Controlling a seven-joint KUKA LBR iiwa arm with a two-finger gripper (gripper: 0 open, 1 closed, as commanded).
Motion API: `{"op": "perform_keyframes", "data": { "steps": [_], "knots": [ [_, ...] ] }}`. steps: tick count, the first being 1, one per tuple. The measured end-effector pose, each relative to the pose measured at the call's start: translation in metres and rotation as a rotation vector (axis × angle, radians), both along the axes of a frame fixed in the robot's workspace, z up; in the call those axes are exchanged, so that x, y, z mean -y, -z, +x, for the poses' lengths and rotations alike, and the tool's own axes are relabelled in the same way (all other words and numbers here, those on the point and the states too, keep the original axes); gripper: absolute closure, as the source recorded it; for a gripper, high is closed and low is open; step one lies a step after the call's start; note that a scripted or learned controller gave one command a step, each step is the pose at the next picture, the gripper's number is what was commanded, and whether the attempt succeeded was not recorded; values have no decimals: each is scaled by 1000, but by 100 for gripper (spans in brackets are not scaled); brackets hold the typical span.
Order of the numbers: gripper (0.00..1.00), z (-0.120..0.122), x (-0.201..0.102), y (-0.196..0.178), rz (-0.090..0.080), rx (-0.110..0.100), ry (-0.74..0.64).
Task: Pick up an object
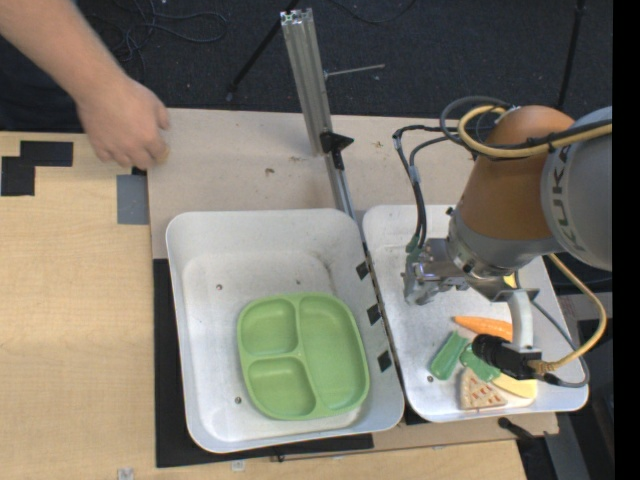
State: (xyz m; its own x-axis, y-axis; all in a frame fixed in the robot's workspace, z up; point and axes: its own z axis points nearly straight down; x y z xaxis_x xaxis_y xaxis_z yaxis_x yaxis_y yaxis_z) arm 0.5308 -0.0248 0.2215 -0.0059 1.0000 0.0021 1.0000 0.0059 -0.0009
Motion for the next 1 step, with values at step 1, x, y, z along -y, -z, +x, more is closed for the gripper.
{"op": "perform_keyframes", "data": {
  "steps": [1],
  "knots": [
    [100, -12, -49, -10, -1, -2, 1]
  ]
}}
